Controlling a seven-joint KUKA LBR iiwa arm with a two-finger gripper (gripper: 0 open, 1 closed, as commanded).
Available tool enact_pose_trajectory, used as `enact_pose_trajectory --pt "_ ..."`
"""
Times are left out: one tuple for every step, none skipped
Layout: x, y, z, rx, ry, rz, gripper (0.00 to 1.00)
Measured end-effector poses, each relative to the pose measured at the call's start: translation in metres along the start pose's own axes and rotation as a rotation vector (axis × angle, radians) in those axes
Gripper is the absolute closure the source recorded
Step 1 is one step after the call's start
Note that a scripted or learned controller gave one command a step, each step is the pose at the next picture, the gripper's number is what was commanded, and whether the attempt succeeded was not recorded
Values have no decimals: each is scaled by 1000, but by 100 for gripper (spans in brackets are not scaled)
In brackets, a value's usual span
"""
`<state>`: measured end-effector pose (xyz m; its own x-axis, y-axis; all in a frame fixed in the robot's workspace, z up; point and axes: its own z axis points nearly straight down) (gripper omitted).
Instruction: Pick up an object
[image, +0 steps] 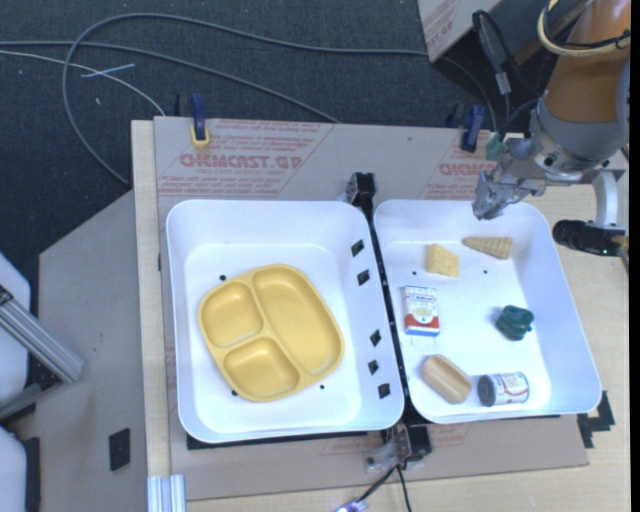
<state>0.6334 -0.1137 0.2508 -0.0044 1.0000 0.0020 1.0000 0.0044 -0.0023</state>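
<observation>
So the worktop (300, 160) is a tan board with red lettering printed across its far side. Two shallow white bins sit right on it, side by side and touching along the middle: the left bin (185, 300) and the right bin (570, 330). A blue clamp (200, 120) grips the far left edge, and another blue clamp (470, 128) sits at the far right.

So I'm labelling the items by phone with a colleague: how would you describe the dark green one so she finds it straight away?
Look in the right-hand white bin, the one with the loose items, not the one with the yellow divided tray. Along its right side, about halfway down, lies the small dark green object. It is the only green item; its neighbours are yellow, tan, or red and white.
</observation>
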Motion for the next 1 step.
enact_pose_trajectory --pt "58 2 10 0 -1 2 100"
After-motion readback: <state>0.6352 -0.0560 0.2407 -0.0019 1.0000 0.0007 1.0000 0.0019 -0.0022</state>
